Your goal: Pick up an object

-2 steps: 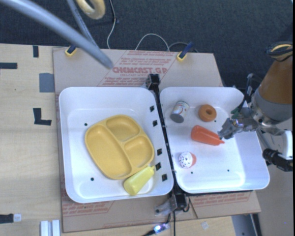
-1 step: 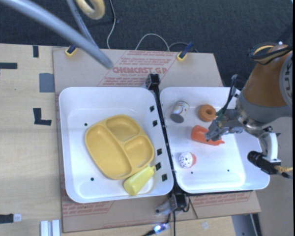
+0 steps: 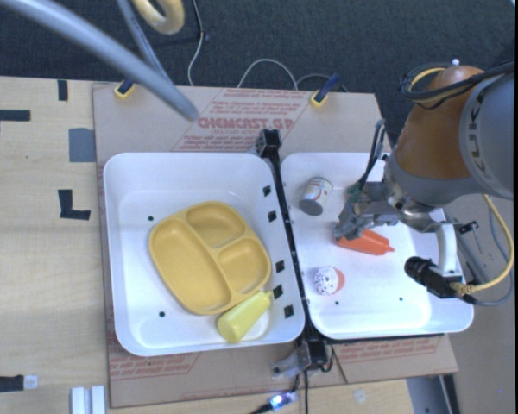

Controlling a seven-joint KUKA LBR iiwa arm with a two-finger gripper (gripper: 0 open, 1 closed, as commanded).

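Pale wooden bench under a cardboard sheet, bearing two shallow white bins side by side; the left bin [image 3: 121,231] holds a yellow divided plate [image 3: 209,254] with a yellow squeeze bottle [image 3: 243,315] lying at its near edge; the right bin [image 3: 432,317] holds an orange carrot toy [image 3: 367,243] near its middle, a small silver cup [image 3: 312,194] to the far left and a white ball with red spots [image 3: 326,280] on the near side. From the right the grey arm reaches in; its gripper [image 3: 352,222] sits low at the carrot's left end, seemingly touching it; whether the jaws are released or clenched I cannot tell. The carrot looks light, stiff, smooth plastic, likely to skid; across its thick middle seems the best hold.
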